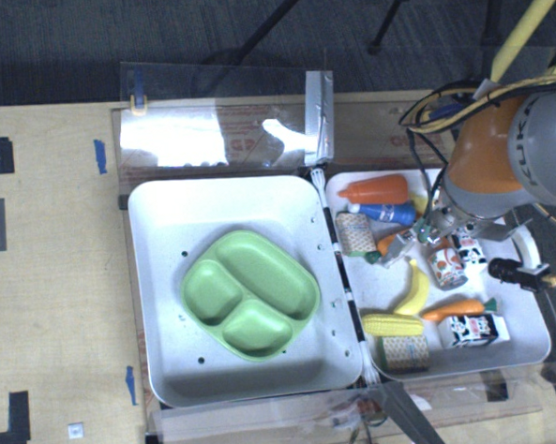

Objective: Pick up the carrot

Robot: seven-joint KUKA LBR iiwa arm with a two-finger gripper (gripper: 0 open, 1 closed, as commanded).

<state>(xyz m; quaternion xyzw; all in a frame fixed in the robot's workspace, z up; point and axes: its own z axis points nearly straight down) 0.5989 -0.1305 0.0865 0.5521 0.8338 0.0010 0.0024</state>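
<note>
The carrot [455, 309] is orange with a green stub at its right end. It lies flat in the right bin [539, 346], near the front, between a banana [415, 290] and a cow-patterned carton [476, 328]. My gripper [428, 229] hangs below the orange wrist band over the bin's middle, above a cluster of small items. It sits behind and a little left of the carrot, clearly apart from it. The wrist hides much of the gripper.
The right bin also holds an orange bottle [379, 189], a blue bottle [391, 212], a small can [447, 265], a corn cob [392, 325] and two woven-looking packs [355, 232]. A green divided plate [250, 291] lies in the left bin [157, 233].
</note>
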